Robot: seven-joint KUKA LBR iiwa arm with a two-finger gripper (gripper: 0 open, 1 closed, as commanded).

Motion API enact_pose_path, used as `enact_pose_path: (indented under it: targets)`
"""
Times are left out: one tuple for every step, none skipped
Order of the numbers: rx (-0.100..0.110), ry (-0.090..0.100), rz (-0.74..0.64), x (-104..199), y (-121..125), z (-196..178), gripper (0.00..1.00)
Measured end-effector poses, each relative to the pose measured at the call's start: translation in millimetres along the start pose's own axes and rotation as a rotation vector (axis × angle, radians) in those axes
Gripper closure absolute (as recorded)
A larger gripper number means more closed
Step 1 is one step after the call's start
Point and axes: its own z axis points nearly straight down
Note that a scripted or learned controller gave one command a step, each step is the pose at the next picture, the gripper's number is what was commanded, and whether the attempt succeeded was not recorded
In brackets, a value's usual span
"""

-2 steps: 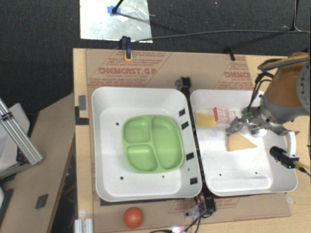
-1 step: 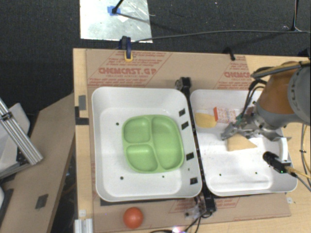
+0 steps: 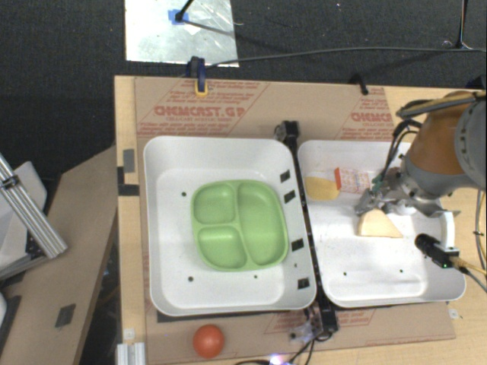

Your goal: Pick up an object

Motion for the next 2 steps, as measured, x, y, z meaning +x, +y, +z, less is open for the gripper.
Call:
enact_pose_path:
  targets:
    - [-0.001, 0.000, -0.003, -1.8, 1.8, -43.3, 1.00]
    - [-0.003, -0.001, -0.005, 4.2, 9.2, -103.3, 1.00]
